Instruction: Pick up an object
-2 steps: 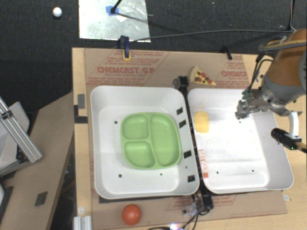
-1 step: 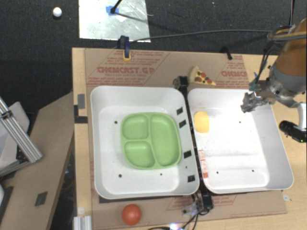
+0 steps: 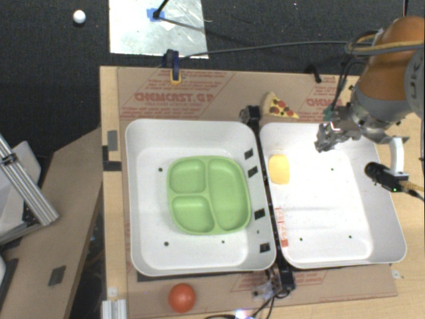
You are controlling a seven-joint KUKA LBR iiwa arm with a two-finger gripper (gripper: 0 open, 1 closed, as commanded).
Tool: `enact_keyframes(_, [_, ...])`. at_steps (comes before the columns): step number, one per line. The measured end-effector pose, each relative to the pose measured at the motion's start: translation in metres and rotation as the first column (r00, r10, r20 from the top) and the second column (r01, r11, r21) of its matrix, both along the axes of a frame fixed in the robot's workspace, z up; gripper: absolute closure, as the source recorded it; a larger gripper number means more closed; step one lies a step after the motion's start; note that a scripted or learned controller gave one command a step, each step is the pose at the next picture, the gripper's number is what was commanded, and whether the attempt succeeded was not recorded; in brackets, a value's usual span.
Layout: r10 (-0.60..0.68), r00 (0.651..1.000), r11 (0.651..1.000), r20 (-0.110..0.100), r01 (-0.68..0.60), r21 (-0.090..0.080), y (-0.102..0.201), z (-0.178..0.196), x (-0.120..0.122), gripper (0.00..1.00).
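Note:
A yellow oblong object [image 3: 279, 168] lies in the right bin [image 3: 345, 238], close to its left wall. A green divided plate [image 3: 208, 194] sits in the middle of the left bin [image 3: 146, 244]. My gripper [image 3: 327, 139] hangs over the upper part of the right bin, to the right of the yellow object and apart from it. Nothing shows between its fingers.
A pizza-slice toy [image 3: 279, 106] lies on the bench just behind the right bin. A red ball [image 3: 181, 297] rests on the bench in front of the left bin. A shiny sheet [image 3: 157, 17] and a small white ball [image 3: 80, 16] lie on the dark surface behind.

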State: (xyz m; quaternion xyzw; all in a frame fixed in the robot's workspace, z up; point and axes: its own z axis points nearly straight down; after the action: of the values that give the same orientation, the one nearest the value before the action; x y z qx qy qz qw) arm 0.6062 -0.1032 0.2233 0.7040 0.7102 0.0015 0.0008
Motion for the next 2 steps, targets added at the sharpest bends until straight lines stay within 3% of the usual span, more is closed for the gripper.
enact_keyframes(2, [0.001,1.0,1.0,-0.001,-0.001,0.001,0.105,0.019,0.019,1.0])
